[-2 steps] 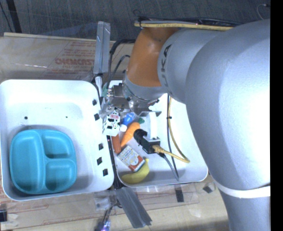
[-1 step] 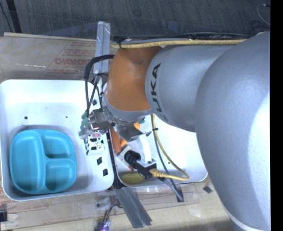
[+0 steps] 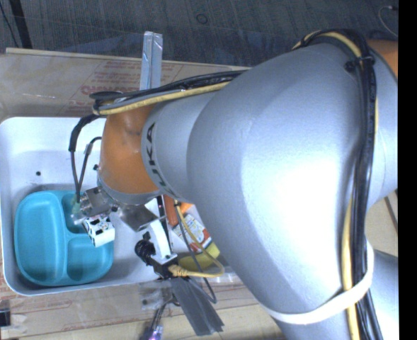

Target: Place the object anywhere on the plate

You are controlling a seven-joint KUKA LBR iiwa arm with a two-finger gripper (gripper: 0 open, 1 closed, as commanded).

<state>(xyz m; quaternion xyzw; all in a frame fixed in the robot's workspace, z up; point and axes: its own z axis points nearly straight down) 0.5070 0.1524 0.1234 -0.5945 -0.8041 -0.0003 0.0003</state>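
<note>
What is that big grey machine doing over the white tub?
A grey robot arm with an orange band reaches from the right into the shallow white plastic bin. Its pincer sits low over the edge of a turquoise divided plastic plate. An orange packaged item lies beneath the arm; whether anything is gripped can't be told.
</note>
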